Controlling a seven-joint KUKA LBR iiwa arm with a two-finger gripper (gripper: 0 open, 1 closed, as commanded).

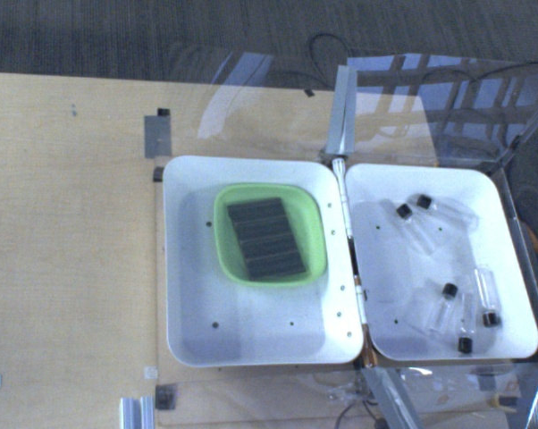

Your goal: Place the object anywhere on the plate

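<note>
A dark grey, ribbed rectangular slab (265, 238) lies on the green plate (316, 239); the tool's grip cannot be told.

Premises: a robotics laboratory or test cell. Evidence: a pale wooden worktop (63, 239) carries two shallow white bins (184, 329) fixed side by side across the centre; metal brackets (158, 134) are fastened to the wood; loose cables (327, 47) trail at upper centre; grey carpet (117, 16) runs along the top; metal framing (483, 88) stands at upper right.
</note>
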